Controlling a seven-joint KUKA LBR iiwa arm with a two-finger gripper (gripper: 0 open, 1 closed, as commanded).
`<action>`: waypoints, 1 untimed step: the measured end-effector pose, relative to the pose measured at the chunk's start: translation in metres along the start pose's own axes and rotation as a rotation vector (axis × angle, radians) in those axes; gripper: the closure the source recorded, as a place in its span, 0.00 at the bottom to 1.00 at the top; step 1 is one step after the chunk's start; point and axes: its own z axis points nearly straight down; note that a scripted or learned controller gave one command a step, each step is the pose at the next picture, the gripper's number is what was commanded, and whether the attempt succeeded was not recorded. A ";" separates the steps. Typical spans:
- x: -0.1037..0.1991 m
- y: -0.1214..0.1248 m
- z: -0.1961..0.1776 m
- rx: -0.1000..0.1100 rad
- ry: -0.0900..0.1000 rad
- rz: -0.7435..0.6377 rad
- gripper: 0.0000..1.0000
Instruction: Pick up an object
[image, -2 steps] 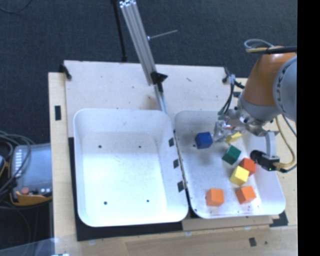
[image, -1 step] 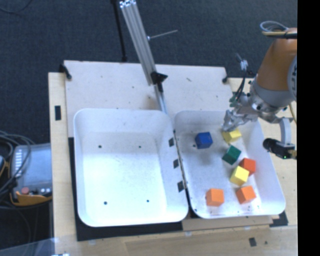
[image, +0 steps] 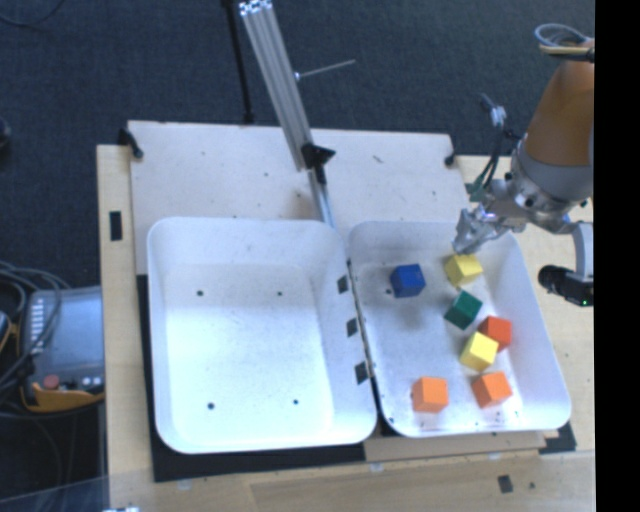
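Gripper hangs over my right bin, just above a yellow cube; I cannot tell its state. Both bins sit on a pale speckled board above dark carpet. I read no writing.

Seven small blocks lie loose in the right bin: blue, green, two yellow, three orange.

A slanted aluminium rail crosses the bench — grey box at far left.
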 end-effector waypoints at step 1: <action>0.058 0.003 0.002 0.004 0.003 -0.004 1.00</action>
